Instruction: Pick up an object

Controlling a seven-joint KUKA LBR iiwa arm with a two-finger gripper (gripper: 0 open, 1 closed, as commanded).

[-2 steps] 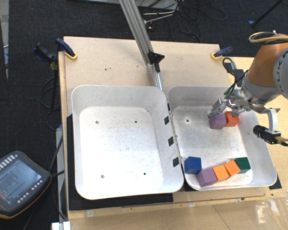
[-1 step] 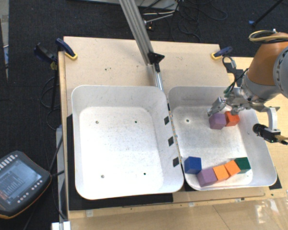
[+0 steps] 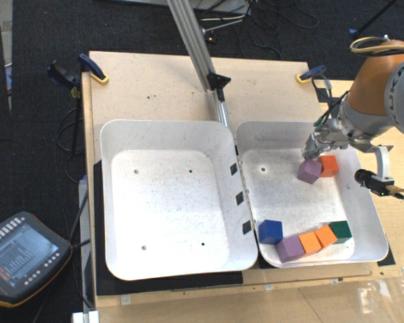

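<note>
Arm reaches in from the right, over the far part of the right bin. Gripper sits just above the purple block, at that block's far edge; can't tell if it touches it. Gripper's state can't be told from this angle. Orange block sits touching the purple block on its right side. Both rest on the bin floor, mid-to-far area. Near edge of the same bin: blue cube, then a row of second purple block, second orange block, green block, running left to right, touching or nearly so. Left bin sits beside it on the surface. Teach pendant lies off the near-left corner.
</note>
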